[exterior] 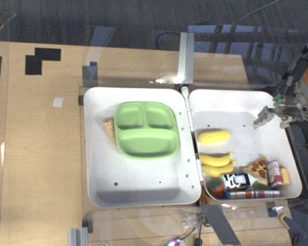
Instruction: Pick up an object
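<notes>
Wooden bench (36, 152) under two white bins: the left bin (97, 152) holds a green divided tray (145, 128). In the right bin (236, 124) lie a yellow lemon-like piece (213, 137), a banana bunch (217, 163) and a cluster of small packages (256, 181) — likely picks. The gripper (273, 116) hovers at the far right rim, nothing visibly held; its opening I cannot tell. Risk — crowded items could slip or jam a grasp near the wall.

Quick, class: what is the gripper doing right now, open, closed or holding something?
Gripper: over the right bin's upper right corner; open or closed cannot be told, and nothing is seen in it.
</notes>
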